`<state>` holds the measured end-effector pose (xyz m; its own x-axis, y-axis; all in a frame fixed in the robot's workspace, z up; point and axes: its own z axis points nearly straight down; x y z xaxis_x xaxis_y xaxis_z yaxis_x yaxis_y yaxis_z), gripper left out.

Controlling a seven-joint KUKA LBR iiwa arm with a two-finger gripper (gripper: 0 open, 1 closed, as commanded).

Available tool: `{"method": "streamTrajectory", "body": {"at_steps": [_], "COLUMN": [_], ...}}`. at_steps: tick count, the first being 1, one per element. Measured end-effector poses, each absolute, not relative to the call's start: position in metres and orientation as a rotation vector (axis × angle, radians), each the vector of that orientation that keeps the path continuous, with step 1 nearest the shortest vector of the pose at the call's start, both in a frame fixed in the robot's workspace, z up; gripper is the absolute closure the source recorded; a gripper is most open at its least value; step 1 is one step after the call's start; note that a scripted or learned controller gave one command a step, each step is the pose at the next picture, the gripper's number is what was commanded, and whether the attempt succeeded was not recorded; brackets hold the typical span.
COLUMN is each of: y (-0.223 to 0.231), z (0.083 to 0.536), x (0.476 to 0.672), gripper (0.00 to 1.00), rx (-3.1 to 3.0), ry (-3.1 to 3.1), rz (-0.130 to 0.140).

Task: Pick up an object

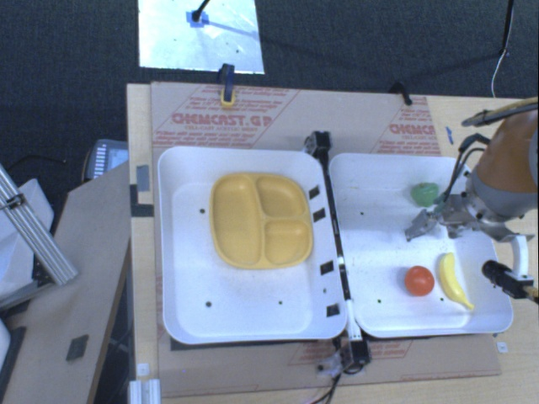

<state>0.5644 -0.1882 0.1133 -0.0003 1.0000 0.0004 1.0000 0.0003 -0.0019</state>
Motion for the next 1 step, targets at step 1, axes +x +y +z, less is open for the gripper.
{"method": "streamTrajectory", "body": {"at_steps": [1], "y": [-0.1884], "z": [0.1264], "x": [0.566], "gripper": [1.0], "rx": [-2.224], "ry": [-2.225], "rz": [-0.003]}}
